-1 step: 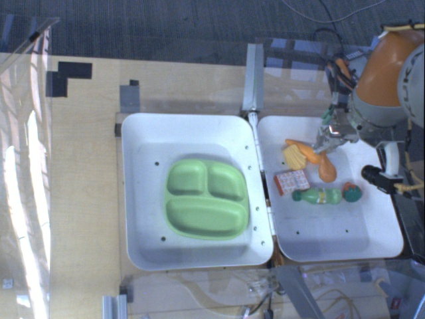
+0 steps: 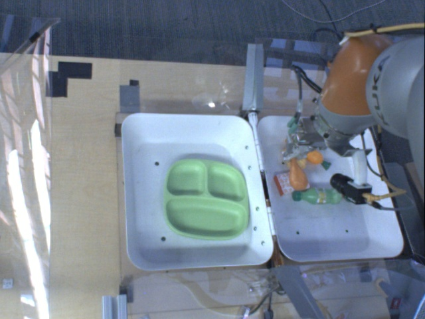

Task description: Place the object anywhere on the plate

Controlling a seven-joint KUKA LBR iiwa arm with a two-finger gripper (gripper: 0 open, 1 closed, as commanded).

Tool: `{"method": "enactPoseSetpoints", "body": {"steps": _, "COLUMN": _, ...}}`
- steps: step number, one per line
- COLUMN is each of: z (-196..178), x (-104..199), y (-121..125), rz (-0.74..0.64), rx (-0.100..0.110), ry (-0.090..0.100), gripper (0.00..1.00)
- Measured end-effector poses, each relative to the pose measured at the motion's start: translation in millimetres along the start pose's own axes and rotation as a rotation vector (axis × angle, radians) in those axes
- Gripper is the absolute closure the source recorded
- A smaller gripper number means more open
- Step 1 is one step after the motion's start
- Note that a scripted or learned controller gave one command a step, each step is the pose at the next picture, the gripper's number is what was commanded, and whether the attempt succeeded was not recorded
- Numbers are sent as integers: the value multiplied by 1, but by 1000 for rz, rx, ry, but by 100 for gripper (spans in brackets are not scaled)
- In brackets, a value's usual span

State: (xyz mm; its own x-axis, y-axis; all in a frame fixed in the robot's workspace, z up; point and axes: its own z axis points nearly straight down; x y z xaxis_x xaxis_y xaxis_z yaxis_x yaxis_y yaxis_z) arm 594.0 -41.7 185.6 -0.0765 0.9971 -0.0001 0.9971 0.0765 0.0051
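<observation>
Tool over the right bin, plate in the left bin.
The tool [image 2: 297, 140] hangs above the far left part of the right bin [image 2: 345, 244]; whether it is wide or narrow cannot be told. Just beside it lie a small orange ball [image 2: 314, 157] and an orange carrot-like piece [image 2: 298, 175], with a red packet [image 2: 281, 183] by the left wall and a green bottle [image 2: 317, 196] on its side. The green plate [image 2: 206, 199] sits mid left bin [image 2: 143, 178].

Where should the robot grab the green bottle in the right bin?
Probably the middle of the green bottle, from straight above: it lies flat on its side, so a grip can span its narrow width, clear of the orange object by one end.
</observation>
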Motion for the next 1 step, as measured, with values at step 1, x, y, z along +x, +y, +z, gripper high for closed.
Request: {"method": "enactPoseSetpoints", "body": {"steps": 1, "z": 0, "x": 68, "y": -41, "rz": -333, "rx": 0, "ry": 1, "gripper": 100}}
